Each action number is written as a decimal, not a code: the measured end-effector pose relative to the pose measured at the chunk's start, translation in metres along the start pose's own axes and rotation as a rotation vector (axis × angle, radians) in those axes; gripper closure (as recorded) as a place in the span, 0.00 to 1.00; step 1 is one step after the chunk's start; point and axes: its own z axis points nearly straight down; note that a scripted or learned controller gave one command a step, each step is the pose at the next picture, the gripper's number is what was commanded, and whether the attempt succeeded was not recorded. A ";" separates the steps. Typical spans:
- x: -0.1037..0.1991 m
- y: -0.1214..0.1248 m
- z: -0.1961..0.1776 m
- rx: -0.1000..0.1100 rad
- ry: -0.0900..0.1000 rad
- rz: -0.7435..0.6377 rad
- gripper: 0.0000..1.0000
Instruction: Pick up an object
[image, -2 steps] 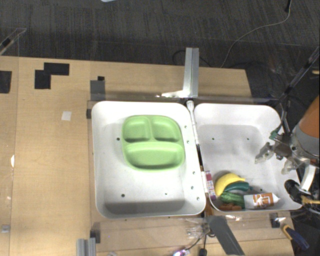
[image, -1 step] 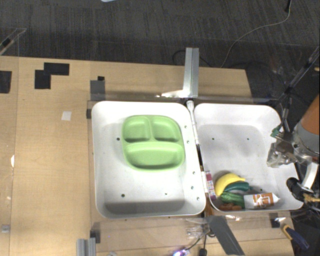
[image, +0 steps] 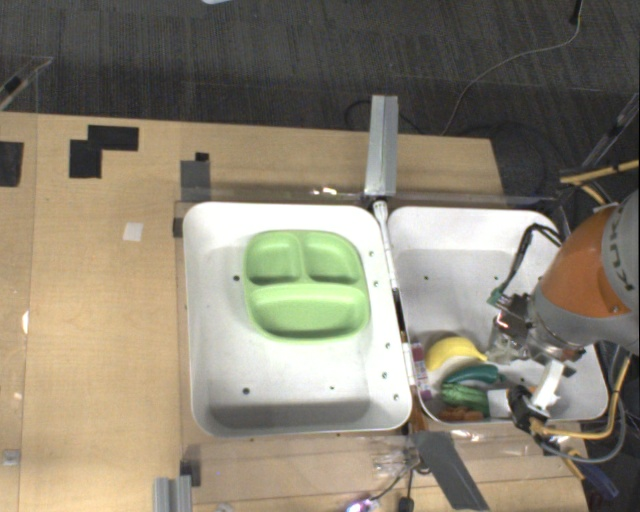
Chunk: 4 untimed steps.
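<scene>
In the right bin (image: 450, 260), a small heap lies in the near left corner: a yellow rounded object (image: 452, 351), a dark green object (image: 470, 376) against its near side, and an orange-red piece (image: 460, 396) below that. My gripper (image: 518, 372) hangs low over the bin's near part, just right of this heap, with the orange-banded wrist (image: 590, 275) above it. The green object's right end reaches toward the gripper; contact cannot be judged. In the left bin (image: 215, 380) rests a light green divided plate (image: 305, 283).
A metal post (image: 382, 145) stands at the back, between the bins. The divider wall (image: 392, 300) separates them. Cables (image: 570, 435) trail around the wrist at the right bin's near right corner. The wooden bench (image: 90, 300) stretches to the left.
</scene>
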 end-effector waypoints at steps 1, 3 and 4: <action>0.015 0.045 -0.131 0.011 -0.002 -0.121 1.00; 0.051 -0.017 -0.029 0.016 -0.002 -0.240 0.00; 0.033 -0.019 0.000 0.004 0.005 -0.339 0.00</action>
